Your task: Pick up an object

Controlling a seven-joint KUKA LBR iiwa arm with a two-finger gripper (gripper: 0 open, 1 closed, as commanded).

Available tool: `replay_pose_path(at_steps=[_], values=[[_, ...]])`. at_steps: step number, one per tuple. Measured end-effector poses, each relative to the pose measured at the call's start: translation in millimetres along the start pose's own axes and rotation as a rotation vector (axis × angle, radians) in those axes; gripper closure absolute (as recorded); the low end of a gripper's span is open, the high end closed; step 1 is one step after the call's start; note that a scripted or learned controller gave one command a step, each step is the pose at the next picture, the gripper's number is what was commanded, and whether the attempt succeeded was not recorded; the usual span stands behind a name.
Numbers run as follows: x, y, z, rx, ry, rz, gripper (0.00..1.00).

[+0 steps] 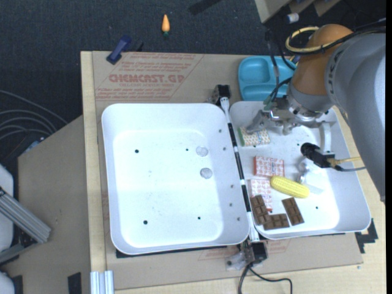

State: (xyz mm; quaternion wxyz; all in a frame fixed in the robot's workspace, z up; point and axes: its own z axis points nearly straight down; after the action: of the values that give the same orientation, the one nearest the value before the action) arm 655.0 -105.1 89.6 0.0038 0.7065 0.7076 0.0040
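Brown pieces: three flat brown ridged pieces like chocolate bar [261, 207] lie in the near corner of the right shallow white plastic bin [334, 204], well apart from the gripper [257, 126], on its camera side.
Yellow corn: a yellow plastic corn cob [290, 187] lies tilted on the bin floor, nearer to the camera than the gripper and a little to its view-right.
Red packet: a flat square packet with red and white pattern [268, 165] lies between the corn and the gripper, near the gripper.
Task object: a small flat packet with green and red print [255, 138] lies just beside the gripper, on its camera side, by the bin's left wall. I cannot tell if they touch.
Gripper: it hangs low over the far part of the right bin. I cannot tell if it is wide or narrow, or if it holds anything.
Arm: the grey arm with orange band [315, 72] comes from view-right, behind the gripper.
Left bin: the left shallow white plastic bin [159, 188] stands to view-left of the gripper, touching the right bin.
Blue dish: a light blue plastic dish [257, 78] sits beyond the gripper, just outside the right bin.
Floor: a small blue object [119, 49] and a small orange object [165, 23] lie far beyond, to view-left.
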Motion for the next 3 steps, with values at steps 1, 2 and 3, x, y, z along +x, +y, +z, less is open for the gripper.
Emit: replay_pose_path(at_steps=[1, 2, 3], values=[[14, -47, 0, 0.002, -0.001, 0.002, 0.0], [4, -149, -33, 0.013, 0.0, 0.003, 0.0], [-5, -108, 4, 0.011, 0.0, 0.001, 0.0]])
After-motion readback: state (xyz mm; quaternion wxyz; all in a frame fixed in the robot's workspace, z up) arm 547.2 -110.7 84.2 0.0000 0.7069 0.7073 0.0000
